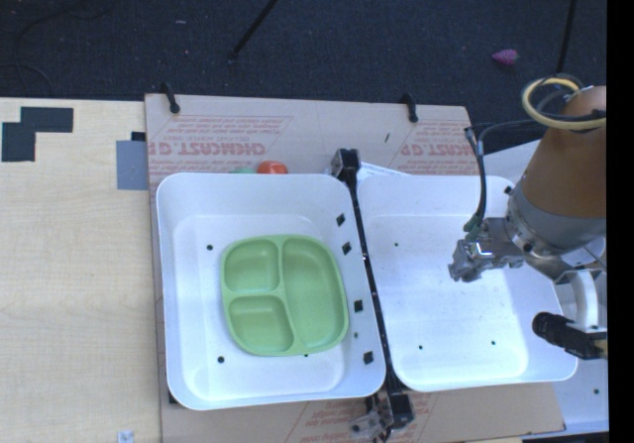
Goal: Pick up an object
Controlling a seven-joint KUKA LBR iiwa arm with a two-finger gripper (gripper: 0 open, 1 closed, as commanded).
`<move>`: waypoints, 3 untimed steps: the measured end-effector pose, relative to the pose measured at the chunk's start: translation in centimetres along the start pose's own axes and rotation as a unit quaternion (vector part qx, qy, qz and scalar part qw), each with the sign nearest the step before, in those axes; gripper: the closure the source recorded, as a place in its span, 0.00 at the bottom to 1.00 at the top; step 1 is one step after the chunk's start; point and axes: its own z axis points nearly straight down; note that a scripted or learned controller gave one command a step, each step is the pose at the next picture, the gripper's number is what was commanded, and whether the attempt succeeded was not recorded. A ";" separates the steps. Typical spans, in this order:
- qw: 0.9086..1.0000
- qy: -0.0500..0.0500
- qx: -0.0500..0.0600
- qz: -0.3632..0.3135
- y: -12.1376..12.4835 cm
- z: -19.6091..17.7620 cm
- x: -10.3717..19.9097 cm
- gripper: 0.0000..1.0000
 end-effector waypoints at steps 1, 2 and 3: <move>1.000 0.001 0.001 -0.001 1.4 0.3 3.9 1.00; 1.000 0.000 0.001 -0.001 3.5 1.4 8.4 1.00; 1.000 0.000 0.001 -0.001 5.1 0.3 13.0 1.00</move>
